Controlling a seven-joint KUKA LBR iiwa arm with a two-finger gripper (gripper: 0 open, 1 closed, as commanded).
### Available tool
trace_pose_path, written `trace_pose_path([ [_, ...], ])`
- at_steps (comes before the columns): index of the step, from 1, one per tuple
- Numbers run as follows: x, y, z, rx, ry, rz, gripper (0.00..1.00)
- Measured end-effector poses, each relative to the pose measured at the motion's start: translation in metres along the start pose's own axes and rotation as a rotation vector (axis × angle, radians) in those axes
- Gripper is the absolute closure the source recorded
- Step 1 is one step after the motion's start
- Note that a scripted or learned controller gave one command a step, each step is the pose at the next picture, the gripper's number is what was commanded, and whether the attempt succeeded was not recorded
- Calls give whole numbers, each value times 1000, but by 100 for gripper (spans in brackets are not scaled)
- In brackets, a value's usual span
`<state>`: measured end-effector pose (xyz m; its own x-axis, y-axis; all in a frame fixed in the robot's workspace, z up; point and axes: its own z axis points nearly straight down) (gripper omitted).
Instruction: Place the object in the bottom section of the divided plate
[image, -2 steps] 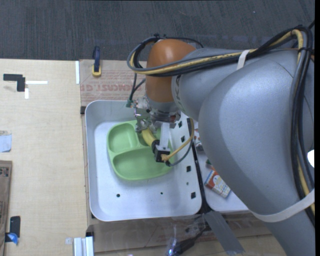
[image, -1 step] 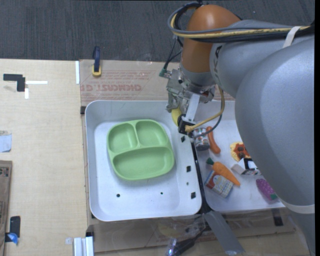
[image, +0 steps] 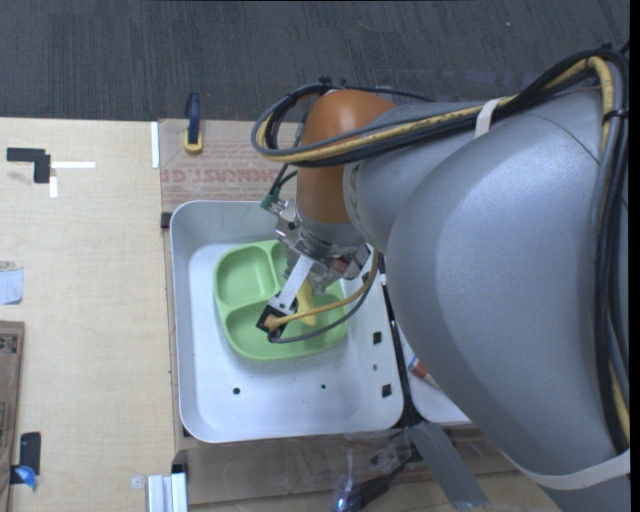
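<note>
Dark carpeted floor (image: 300, 50) beyond a pale wooden bench (image: 80, 300)

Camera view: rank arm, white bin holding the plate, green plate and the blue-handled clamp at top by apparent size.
1. arm: largest, though it is nearest the camera, which inflates it.
2. white bin: partly covered by the arm.
3. green plate: inside the bin.
4. blue-handled clamp: smallest.

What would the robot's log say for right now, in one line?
gripper: low over green divided plate | plate: lying in white bin | task step: placement unconfirmed
</note>
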<state>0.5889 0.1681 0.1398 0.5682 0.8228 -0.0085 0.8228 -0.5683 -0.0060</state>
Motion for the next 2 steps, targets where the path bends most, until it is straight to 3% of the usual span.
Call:
trace_pose_path([
  [1, 1, 19, -31, -2, 1, 241, 100],
  [2, -34, -47, -89, -1, 0, 319, 100],
])
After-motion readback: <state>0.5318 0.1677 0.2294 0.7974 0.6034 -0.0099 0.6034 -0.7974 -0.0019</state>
